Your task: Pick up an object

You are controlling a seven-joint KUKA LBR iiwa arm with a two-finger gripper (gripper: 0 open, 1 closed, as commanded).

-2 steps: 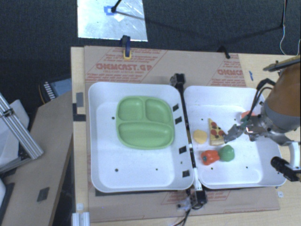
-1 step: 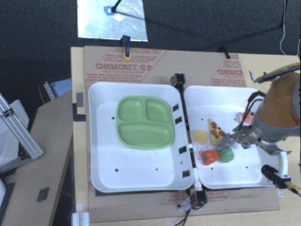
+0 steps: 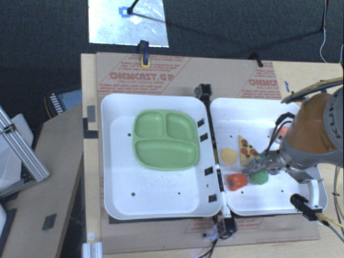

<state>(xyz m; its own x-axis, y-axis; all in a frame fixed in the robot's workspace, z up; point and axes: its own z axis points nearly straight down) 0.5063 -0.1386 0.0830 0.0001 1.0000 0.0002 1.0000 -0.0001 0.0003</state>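
My gripper (image 3: 256, 167) reaches in from the right and sits low in the right bin (image 3: 252, 107), right over a green round object (image 3: 260, 177). A red toy with a green stem (image 3: 235, 181) lies just left of the gripper, near the bin's front left. A yellow round piece (image 3: 229, 155) and a pizza slice toy (image 3: 246, 148) lie just behind it. The gripper hides part of the green object.
The left bin (image 3: 115, 198) holds a green divided plate (image 3: 165, 139). A black divider with clips (image 3: 210, 144) runs between the bins. The grey arm with its orange band (image 3: 314, 125) covers the right bin's right side.
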